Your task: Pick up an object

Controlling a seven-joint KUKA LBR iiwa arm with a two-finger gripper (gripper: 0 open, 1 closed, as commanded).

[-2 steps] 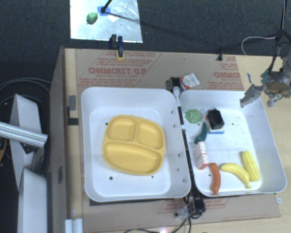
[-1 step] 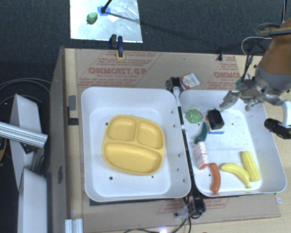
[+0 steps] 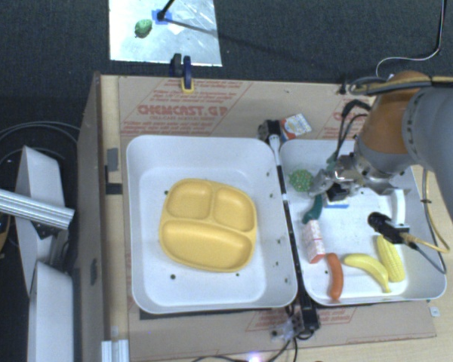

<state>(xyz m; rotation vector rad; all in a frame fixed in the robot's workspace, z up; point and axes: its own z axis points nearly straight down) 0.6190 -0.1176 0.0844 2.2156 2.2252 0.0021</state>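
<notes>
Gripper (image 3: pixel 328 188) is down in the right bin (image 3: pixel 423 281), centre-right of frame; grip state I cannot tell. Just left: a bumpy green ball (image 3: pixel 300 179) and teal tool (image 3: pixel 312 209). Lower right, smooth banana (image 3: pixel 367 268), corn (image 3: pixel 390 256), sausage (image 3: pixel 334 275). Yellow plastic tray (image 3: pixel 208 223) fills left bin (image 3: pixel 143 277).

— How's the room around my gripper (image 3: pixel 326 189)?

— Tight. A green ball (image 3: pixel 300 179) sits just beside the fingers toward the left bin (image 3: pixel 147 157), a teal piece (image 3: pixel 312 208) right below them.

— Further out?

— A pink tube (image 3: pixel 313 241) and sausage (image 3: pixel 334 275) lie below, banana (image 3: pixel 368 268) and corn (image 3: pixel 391 256) beyond. Bare floor of the right bin (image 3: pixel 317 151) lies above the fingers.
</notes>
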